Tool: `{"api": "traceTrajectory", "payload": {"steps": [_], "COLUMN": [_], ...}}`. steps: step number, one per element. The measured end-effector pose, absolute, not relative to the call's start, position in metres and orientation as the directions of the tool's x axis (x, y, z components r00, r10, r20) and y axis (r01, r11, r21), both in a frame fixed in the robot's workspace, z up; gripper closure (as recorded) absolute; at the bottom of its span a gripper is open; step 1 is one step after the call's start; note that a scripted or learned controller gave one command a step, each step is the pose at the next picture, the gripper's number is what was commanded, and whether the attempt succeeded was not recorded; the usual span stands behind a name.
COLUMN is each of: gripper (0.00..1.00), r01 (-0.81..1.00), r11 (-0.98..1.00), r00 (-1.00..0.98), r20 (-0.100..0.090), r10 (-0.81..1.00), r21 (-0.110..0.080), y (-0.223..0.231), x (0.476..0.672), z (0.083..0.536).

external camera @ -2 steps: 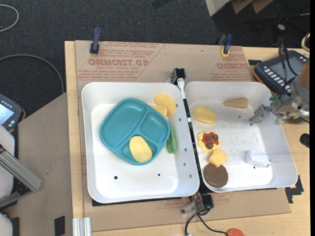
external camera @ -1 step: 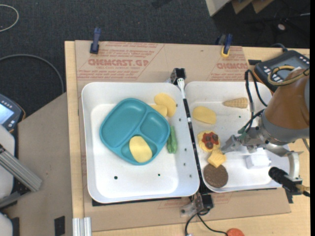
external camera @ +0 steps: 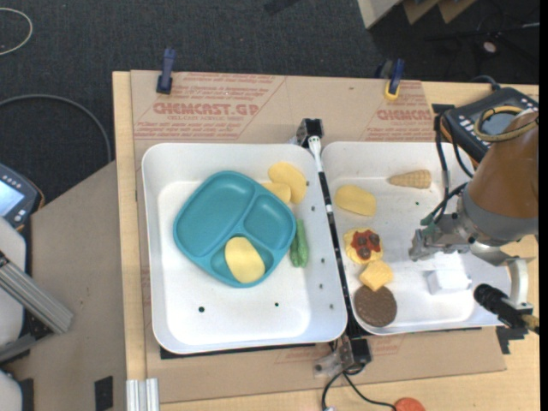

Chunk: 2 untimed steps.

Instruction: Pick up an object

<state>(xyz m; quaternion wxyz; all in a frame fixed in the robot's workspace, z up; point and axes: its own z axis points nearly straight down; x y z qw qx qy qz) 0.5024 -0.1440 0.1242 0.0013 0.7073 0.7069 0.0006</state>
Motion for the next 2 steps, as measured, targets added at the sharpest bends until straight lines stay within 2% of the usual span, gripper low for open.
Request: {"api": "traceTrajectory", "payload": {"steps": [2], "gripper": [1.0], "r01": [1.0], "r11": [0.007], "r00": [-0.007], "r20": [0.001], "r10": [1.0], "r21": [0.007], "y": [-0.024], "x": [0.48], "z": [0.255]}}
